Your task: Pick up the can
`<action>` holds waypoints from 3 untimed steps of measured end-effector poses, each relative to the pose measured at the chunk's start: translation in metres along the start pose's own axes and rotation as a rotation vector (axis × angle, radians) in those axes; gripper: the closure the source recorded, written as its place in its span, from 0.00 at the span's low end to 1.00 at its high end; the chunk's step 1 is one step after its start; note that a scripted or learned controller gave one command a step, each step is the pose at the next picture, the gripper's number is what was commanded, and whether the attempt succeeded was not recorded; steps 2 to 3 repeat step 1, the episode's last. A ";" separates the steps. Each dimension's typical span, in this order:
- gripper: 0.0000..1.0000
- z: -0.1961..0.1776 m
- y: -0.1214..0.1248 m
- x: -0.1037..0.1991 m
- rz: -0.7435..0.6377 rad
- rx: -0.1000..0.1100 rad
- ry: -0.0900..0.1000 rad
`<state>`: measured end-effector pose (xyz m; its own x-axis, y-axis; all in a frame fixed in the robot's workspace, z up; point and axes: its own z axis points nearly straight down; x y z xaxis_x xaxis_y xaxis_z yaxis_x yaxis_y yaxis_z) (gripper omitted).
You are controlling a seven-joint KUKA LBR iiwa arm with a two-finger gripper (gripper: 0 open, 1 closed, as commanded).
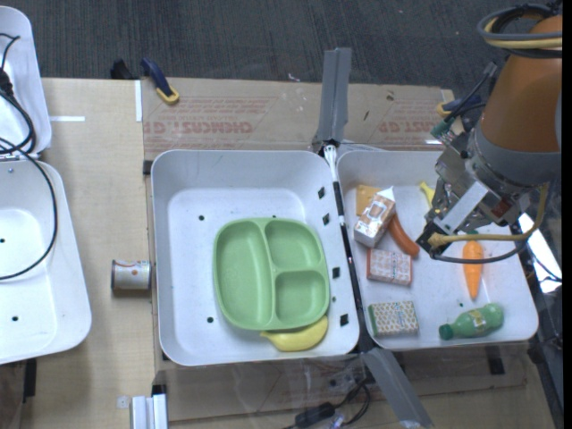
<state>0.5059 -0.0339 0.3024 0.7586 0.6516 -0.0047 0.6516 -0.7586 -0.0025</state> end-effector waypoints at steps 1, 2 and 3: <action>1.00 -0.008 0.001 0.000 0.000 0.002 -0.005; 1.00 -0.008 0.001 0.000 0.000 0.002 -0.005; 1.00 -0.008 0.001 0.000 0.000 0.002 -0.005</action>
